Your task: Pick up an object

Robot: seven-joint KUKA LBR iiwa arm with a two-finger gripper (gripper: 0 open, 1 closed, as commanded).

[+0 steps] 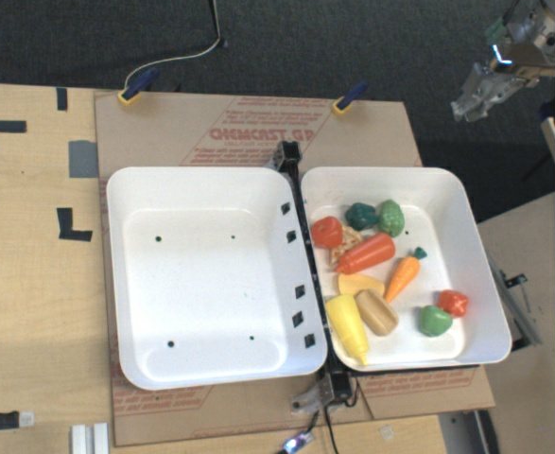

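The right white bin (474,244) holds several toy foods. Among them are a red tomato (326,232), a long red pepper (372,251), an orange carrot (402,277) and a yellow corn cob (346,324). A brown potato (377,313), a green round piece (435,323) and a small red piece (453,302) lie there too. Two green vegetables (375,217) sit at the bin's back. My gripper (477,93) hangs high at the upper right, over the dark floor beyond the bench and well away from the bin. Nothing shows in it.
The left white bin (201,282) adjoins the right one along a black clipped seam (301,263). Both rest on a cardboard sheet (249,135) held by clamps. A white cable (187,55) runs at the back.
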